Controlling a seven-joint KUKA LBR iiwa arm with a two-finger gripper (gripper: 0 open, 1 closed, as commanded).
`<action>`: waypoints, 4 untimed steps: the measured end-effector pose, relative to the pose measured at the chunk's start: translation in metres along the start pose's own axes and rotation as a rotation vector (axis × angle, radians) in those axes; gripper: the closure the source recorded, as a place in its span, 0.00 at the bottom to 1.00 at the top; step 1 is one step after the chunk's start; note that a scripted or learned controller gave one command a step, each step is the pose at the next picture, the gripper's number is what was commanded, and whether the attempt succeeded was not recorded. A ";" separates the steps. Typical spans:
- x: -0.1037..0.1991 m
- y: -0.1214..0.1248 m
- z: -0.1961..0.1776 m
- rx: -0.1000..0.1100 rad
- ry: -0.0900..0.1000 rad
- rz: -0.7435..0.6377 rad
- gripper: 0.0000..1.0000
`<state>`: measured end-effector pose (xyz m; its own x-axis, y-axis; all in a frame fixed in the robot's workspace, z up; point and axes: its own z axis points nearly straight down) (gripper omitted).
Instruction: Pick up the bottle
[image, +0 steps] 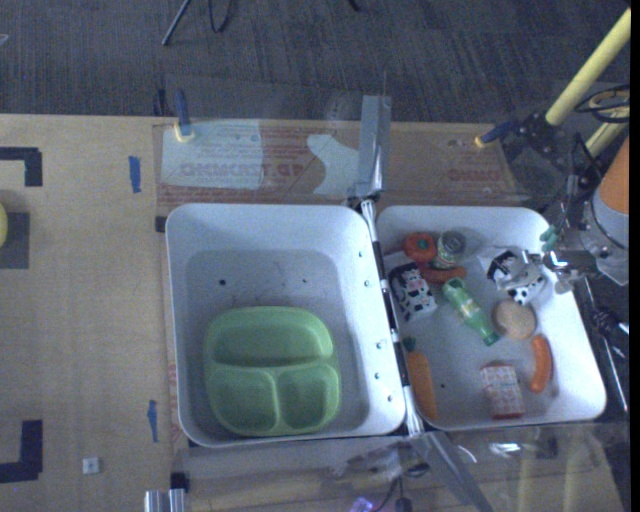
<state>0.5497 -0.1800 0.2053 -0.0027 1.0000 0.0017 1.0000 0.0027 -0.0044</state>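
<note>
Bottle (468, 310): green, lying tilted at centre of right bin (585, 385), between cow toy (412, 291) and bun (515, 320). Gripper (540, 268): right of frame, over bin's upper right; grip state cannot be told.

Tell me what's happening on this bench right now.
A robot arm reaches in over the right bin, its gripper at that bin's upper right. The green bottle it's meant to pick up lies among small toys in that bin, apart from the gripper. The left bin holds a green divided tray.
</note>
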 end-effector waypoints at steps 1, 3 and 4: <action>0.047 -0.034 0.120 -0.008 -0.001 0.157 0.00; 0.019 0.042 0.111 -0.004 -0.004 0.205 1.00; 0.093 0.051 -0.002 -0.002 -0.001 0.080 1.00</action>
